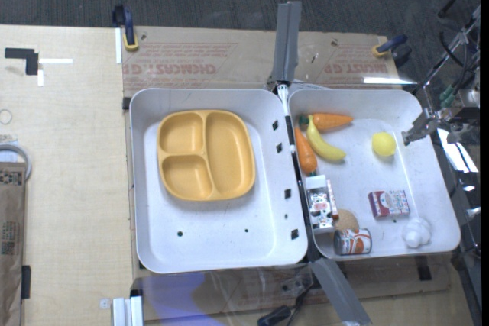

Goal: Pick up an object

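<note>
The right bin (428, 187) holds several small items: a yellow lemon (383, 144), a banana (325, 143), an orange carrot (331, 120) and a second carrot (305, 151) along the left wall. A red and white carton (388, 204), a small printed box (321, 202), a brown round item (346, 221), a can on its side (352, 242) and a white crumpled ball (416, 234) also lie in it. My gripper (419, 133) hangs at the bin's right rim, just right of the lemon, with nothing seen in it.
A yellow divided plate (205, 155) lies in the left bin (153, 240). A grey post (286, 42) stands at the back between the bins. Clamps (126, 30) hold the cardboard backing. Cables and metal parts crowd the right edge.
</note>
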Robot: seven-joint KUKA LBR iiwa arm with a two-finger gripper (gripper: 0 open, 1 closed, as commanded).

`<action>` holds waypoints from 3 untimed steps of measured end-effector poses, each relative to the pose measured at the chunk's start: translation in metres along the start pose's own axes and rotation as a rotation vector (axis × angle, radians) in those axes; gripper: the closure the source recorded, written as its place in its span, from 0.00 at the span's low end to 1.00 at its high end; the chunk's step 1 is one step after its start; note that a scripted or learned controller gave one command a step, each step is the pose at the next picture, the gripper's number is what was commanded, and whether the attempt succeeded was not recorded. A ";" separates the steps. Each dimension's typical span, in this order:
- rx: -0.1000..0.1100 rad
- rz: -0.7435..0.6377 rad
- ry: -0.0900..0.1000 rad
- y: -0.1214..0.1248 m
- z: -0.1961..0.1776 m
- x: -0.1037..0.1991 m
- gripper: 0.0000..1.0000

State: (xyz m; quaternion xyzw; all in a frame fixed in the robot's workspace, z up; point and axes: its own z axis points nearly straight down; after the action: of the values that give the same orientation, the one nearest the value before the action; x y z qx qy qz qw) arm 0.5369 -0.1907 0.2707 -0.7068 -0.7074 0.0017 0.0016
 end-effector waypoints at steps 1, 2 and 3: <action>-0.001 -0.112 0.001 0.045 0.104 -0.013 0.00; -0.005 -0.227 0.008 0.089 0.179 -0.024 0.00; -0.004 -0.226 0.003 0.089 0.171 -0.026 1.00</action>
State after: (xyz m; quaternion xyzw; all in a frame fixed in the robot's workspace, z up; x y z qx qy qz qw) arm 0.6249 -0.2166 0.0993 -0.6225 -0.7826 -0.0012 0.0014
